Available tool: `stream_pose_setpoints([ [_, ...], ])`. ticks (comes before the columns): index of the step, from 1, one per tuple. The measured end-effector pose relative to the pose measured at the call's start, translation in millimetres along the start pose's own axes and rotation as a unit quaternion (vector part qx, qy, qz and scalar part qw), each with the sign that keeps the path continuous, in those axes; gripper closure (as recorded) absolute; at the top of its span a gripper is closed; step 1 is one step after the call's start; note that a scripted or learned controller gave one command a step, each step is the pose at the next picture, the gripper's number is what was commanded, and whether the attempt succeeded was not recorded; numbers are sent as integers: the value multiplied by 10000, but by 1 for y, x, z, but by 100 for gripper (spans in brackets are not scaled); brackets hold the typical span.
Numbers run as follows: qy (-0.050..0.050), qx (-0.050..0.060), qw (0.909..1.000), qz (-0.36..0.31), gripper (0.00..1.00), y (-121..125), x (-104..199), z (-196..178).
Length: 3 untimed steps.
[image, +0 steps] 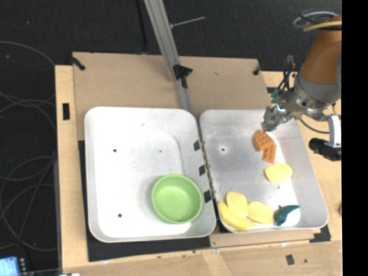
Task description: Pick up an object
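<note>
My gripper (270,123) hangs over the far right part of the right bin (230,171), just above and behind an orange waffle-like piece (265,144). Nothing shows between it and that piece. Below the orange piece lies a pale yellow chunk (278,172). At the bin's near edge sit several yellow pieces (241,210) and a small teal and white object (286,213). A green bowl (177,198) rests in the near right corner of the left bin (126,148).
A slanted metal pole (164,39) runs from the top down to the gap between the bins. The arm's grey and orange body (319,68) fills the upper right. A tan board (167,79) lies under both bins.
</note>
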<state>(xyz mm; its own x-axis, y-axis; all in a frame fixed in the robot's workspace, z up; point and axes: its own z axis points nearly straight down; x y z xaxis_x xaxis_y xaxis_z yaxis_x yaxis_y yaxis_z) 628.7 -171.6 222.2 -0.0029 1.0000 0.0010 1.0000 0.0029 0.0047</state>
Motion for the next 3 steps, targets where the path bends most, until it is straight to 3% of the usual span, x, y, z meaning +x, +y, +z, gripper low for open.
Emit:
stream_pose_setpoints([
  [1, 6, 6, 10000, -27, 100, 19, 51, -8],
  [3, 3, 25, 10000, -26, 100, 29, 162, 5],
])
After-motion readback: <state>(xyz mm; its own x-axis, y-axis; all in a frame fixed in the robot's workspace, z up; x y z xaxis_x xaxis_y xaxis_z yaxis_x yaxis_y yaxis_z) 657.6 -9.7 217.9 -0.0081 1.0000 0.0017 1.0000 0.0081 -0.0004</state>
